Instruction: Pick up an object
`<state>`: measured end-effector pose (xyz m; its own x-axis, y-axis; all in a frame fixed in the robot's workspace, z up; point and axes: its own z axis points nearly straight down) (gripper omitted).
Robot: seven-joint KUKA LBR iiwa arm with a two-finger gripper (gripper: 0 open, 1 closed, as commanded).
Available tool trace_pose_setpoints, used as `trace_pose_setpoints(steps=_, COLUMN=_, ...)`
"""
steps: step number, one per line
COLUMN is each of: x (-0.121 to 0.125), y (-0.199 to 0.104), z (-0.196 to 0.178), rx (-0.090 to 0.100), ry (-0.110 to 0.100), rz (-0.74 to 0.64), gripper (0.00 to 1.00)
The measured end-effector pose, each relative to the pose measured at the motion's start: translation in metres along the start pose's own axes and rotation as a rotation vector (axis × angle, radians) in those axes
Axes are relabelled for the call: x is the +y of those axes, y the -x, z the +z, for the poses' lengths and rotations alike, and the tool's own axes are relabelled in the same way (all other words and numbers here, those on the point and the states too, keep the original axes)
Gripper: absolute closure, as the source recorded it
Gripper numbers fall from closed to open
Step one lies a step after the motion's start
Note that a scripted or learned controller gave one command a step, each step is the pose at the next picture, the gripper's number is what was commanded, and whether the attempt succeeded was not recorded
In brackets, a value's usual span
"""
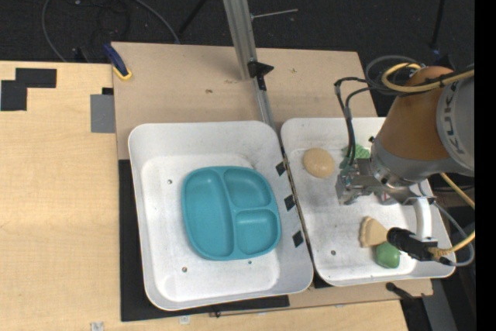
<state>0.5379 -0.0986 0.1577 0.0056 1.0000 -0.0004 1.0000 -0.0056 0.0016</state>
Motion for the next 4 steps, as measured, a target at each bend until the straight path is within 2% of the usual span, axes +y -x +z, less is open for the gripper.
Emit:
trace_pose_setpoints(steps=1, x=0.001, y=0.001, z=-0.053, rx=0.0, ry=0.002, rz=-0.006, gripper=1.0)
trace_pose_setpoints(steps=4, x=0.003, y=-0.167, z=-0.075, rx=0.002, ry=-0.005, rz=-0.011, gripper=1.0)
